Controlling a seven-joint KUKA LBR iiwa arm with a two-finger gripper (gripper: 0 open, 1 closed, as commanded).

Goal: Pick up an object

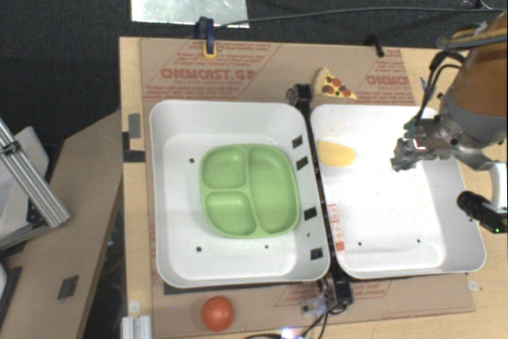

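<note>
Camera view: I'm hovering gripper (401,155) over right bin (444,250), near yellow oval piece (336,154) lying at bin's upper left, lining up pick; finger state, can't tell.

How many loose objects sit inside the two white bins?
2: a green divided plate in the left bin, a yellow piece in the right bin. The arm may hide more.

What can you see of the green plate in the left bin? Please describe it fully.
The green plate looks like pale green plastic, a rounded square divided into three compartments, all empty. It lies flat, slightly rotated, near the middle of the left bin, resting on its white floor. Nothing else touches it.
</note>
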